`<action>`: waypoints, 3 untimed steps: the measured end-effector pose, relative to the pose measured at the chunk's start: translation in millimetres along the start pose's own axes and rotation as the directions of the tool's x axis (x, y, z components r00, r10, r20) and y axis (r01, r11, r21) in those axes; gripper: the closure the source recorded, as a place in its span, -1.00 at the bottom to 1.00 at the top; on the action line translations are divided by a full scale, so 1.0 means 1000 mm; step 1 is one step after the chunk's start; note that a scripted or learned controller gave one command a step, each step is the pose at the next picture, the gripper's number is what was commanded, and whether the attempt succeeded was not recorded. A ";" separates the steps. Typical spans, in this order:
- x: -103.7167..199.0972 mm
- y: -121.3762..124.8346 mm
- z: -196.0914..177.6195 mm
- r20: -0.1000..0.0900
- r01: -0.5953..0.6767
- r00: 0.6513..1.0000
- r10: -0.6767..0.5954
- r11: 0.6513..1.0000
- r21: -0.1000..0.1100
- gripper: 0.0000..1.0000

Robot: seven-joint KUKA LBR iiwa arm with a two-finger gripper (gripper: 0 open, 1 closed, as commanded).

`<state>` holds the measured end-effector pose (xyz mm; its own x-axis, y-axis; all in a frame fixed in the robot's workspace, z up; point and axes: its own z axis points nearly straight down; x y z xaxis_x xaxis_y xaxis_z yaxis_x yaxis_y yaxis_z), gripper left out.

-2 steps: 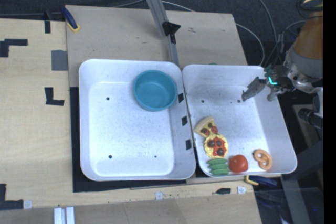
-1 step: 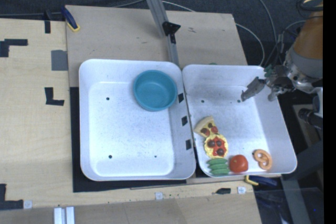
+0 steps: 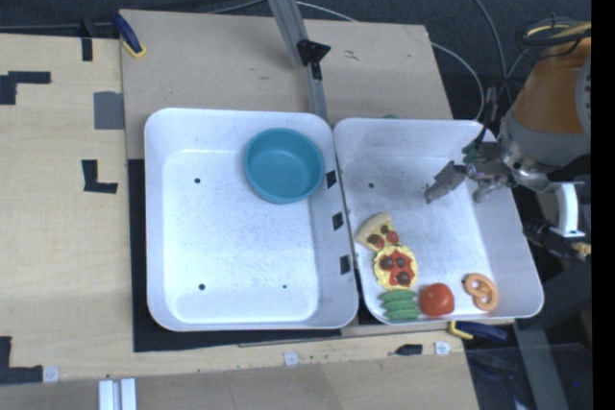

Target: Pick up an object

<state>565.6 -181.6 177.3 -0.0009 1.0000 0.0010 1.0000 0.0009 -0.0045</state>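
**Gripper open above the right bin, holding nothing**

Gripper hangs over the upper right part of the right bin, and you can see its two fingers spread apart with nothing between them. One finger points toward the middle of this bin, the other one sits close to the bin's right wall. The arm comes in from the right side of the same bin.

You have five small objects to choose from, and all five lie in the right bin, near its front edge, well apart from the gripper. Count them so: one pizza slice, one round pizza just in front of the slice, one green pea pod, one red tomato just beside the pod, and one pretzel in the front right corner of the bin.

To the left of the right bin stands the left bin, touching it. It holds one blue bowl, at the back corner nearest to the right bin.
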 end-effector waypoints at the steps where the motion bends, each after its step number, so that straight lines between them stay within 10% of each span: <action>1: 0.000 -0.006 0.062 0.000 0.000 1.000 0.000 1.000 0.002 -1.00; 2: 0.000 -0.006 0.088 0.002 0.000 1.000 0.000 1.000 -0.005 -1.00; 3: 0.000 -0.005 0.077 0.003 0.000 1.000 0.000 1.000 -0.008 1.00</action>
<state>559.9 -182.0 100.8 -0.0005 1.0000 -0.0021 1.0000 0.0005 0.0031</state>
